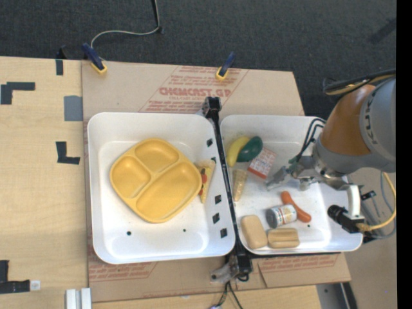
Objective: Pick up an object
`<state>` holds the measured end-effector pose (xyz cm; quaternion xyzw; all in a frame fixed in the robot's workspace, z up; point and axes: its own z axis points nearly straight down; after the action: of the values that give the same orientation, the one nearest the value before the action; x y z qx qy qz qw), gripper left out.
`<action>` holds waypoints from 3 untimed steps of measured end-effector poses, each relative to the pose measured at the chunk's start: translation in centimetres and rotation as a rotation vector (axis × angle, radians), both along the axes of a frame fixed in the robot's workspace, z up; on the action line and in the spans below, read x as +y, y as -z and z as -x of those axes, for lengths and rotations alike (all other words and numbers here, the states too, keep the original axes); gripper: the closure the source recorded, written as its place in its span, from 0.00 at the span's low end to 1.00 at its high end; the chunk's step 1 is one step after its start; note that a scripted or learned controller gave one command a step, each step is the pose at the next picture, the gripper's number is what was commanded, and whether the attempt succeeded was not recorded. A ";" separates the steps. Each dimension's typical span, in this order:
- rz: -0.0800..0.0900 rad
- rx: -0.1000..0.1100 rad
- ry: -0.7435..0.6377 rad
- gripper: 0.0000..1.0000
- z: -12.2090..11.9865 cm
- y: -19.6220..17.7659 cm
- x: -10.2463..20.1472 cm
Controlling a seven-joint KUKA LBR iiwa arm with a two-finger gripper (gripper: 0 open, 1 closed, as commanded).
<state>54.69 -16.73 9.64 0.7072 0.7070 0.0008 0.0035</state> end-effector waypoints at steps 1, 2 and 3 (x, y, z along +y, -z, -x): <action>0.000 -0.001 -0.001 0.00 3.5 1.0 0.9; 0.000 -0.002 0.000 1.00 3.4 0.0 0.9; -0.004 0.007 -0.002 1.00 6.3 -10.3 6.1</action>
<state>48.41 -10.67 19.98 0.7065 0.7077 0.0001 -0.0004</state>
